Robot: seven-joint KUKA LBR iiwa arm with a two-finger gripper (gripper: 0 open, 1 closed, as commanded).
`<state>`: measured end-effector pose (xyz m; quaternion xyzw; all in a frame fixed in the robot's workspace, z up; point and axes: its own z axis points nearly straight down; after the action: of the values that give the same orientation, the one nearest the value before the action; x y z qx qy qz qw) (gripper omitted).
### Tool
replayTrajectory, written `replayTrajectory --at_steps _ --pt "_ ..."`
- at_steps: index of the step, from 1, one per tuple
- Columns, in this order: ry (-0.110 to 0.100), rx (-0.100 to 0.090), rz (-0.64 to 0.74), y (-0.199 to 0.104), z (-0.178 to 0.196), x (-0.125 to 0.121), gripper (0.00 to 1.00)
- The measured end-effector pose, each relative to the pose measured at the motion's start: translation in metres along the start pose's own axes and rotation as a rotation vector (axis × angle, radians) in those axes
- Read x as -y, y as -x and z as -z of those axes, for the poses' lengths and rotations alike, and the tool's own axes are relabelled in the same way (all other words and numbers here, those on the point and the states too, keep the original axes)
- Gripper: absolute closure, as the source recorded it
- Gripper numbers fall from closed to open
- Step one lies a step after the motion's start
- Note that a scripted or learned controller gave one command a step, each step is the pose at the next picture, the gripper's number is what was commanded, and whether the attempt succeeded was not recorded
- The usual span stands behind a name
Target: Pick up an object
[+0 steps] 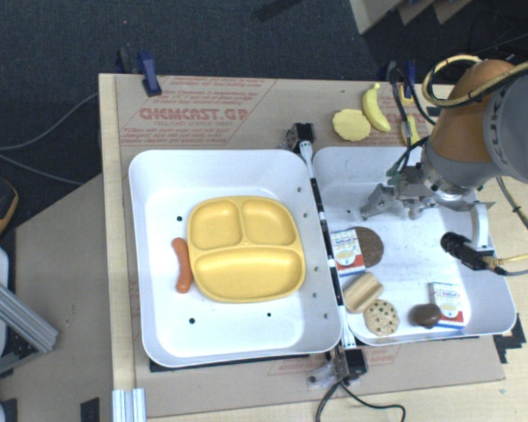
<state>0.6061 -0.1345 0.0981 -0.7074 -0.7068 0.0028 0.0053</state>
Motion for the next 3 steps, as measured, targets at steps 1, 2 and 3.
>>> replayTrajectory --at_steps 1,2,3 --pt "0.02 0.007 -0.002 -0.033 -0.011 0.038 0.0" --pt "0.021 0.005 -0.001 -0.035 -0.01 0.05 0.0" --pt "0.021 0.005 -0.002 -0.038 -0.011 0.078 0.0"
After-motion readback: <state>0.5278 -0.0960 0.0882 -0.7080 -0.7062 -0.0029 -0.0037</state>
